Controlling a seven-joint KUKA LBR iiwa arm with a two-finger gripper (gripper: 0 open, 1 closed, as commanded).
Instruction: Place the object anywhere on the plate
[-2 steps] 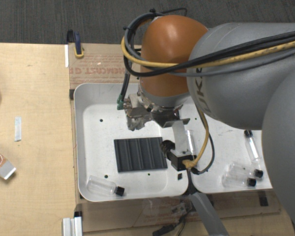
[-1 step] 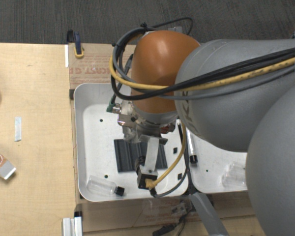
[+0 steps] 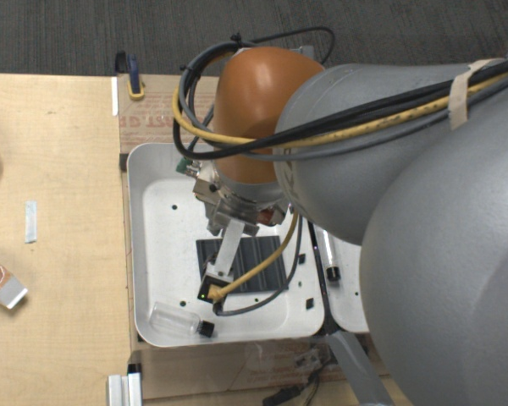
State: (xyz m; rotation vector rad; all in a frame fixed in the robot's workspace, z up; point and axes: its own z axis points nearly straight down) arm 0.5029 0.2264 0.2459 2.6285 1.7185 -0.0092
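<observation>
Gripper (image 3: 237, 218) hovers over the dark ribbed plate (image 3: 267, 265), presumably lined up for a drop, but the wrist hides it so I can't tell if it's open or loaded; clear container (image 3: 171, 318), likely the object, lies off the plate's near-left corner.

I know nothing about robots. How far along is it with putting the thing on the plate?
Nothing looks finished. A clear tube lies in the near corner of the white bin, apart from the dark ribbed slab, which may be the plate; nothing rests on the slab's visible part. In hand: the arm hangs low over the slab, and I cannot see it carrying anything. Picking up and placing seem left.
</observation>
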